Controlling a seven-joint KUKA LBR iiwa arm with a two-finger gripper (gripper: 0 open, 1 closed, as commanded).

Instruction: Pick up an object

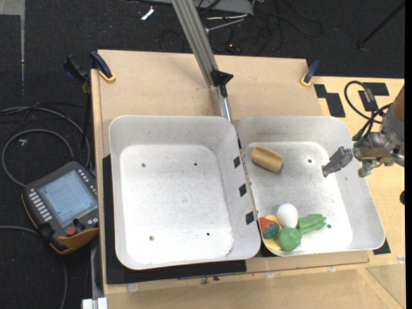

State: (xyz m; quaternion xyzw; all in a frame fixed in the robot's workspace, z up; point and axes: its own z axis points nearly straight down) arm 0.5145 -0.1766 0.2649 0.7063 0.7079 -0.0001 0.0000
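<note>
Above the right edge of the right shallow white bin (360, 198), the two-finger gripper (353, 161) hung over the bin floor, carried by the grey arm (386, 137) that reached in from the right. One dark finger (336, 162) slanted down and to the left; a second finger (368, 167) showed closer to the wrist, with a clear gap between them. The gripper stood spread apart, and nothing lay between its fingers.

To the left of the gripper, well apart from it, a tan cylindrical block (266, 158) lay on its side near the upper left of the same bin. Along the near left corner of that bin a cluster of objects rested together: a white egg-shaped object (287, 214), a green elongated vegetable-shaped toy (313, 223) just beside it on the right, a round green ball-shaped toy (290, 239) below, and a small orange and red piece (269, 227) at the left, touching the bin wall.

Beside this bin, the left shallow white bin (129, 140) sat on the light wooden bench (167, 82). A slanted grey metal pole (196, 34) crossed the bench from the top. On the dark floor at far left lay a grey and orange handheld control pendant (61, 205).
</note>
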